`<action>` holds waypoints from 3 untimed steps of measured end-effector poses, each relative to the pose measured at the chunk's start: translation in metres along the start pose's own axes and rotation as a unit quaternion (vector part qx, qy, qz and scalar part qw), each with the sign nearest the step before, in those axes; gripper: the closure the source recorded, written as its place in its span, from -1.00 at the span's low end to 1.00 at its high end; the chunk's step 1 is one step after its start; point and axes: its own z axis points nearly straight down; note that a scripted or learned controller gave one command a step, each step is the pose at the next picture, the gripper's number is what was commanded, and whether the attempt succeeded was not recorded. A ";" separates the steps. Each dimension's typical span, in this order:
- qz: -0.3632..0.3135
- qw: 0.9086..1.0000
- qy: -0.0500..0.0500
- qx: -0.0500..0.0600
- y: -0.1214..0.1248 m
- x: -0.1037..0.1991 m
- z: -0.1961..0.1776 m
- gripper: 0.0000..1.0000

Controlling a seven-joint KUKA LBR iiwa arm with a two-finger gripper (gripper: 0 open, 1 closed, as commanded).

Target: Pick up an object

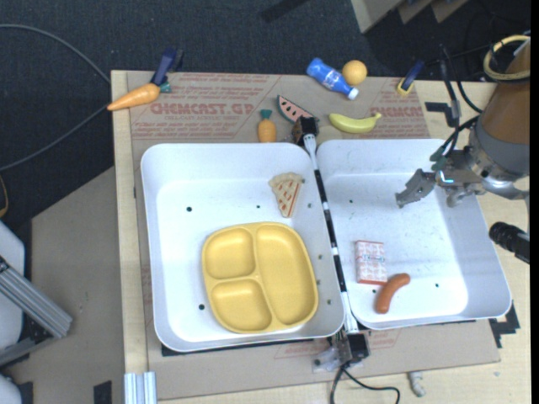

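In the right bin lie a pink wafer packet and a red-brown sausage, both near its front left. My gripper hangs over the bin's back right part, well behind and to the right of the two. Its fingers are spread apart with nothing between them. A waffle wedge rests in the left bin near the divider.
A yellow divided plate takes up the front of the left bin. Behind the bins on the bench lie a banana, a blue bottle, an orange ball, a watermelon slice and a carrot.
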 end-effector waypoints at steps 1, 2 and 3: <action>0.001 1.000 0.000 0.001 -0.071 0.013 0.063 -1.00; 0.000 1.000 0.001 0.001 -0.071 0.039 0.119 -1.00; 0.001 1.000 -0.002 -0.005 -0.014 -0.034 0.132 -1.00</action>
